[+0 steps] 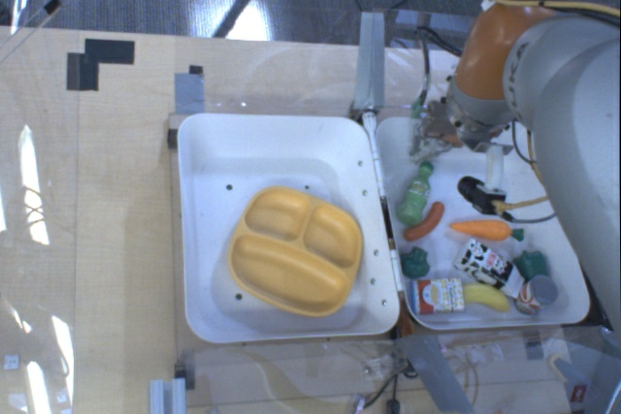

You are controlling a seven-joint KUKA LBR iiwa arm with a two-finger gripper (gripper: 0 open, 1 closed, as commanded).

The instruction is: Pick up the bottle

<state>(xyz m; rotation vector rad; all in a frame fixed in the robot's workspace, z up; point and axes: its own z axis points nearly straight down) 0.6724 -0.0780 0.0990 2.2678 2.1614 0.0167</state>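
The gripper (434, 137) hangs in the upper right of the frame, over the upper left corner of the right bin (396, 143). It sits at the end of a grey arm with an orange band that reaches in from the right. From this angle it is a small cluster of grey metal parts, and I cannot tell whether it is spread or pressed together. Nothing is seen held in it.

The bottle (415, 196) is green with a pale cap. It lies in the right bin, just below the gripper and near the bin's left wall, with its cap pointing up toward the gripper. A small gap shows between the two.

Just below the bottle lies a red-orange sausage (424, 220), touching or nearly touching the bottle's base. To its right lies a carrot (480, 230). Lower in the same bin are a small green vegetable toy (416, 262), a red and white box (439, 295), a black and white spotted carton (482, 262), a banana (486, 298), a dark green toy (531, 264) and a grey can (540, 289).

The left bin (199, 208) fills the middle of the frame and holds a yellow divided plate (296, 250). Both bins rest on a pale wooden tabletop (97, 228).
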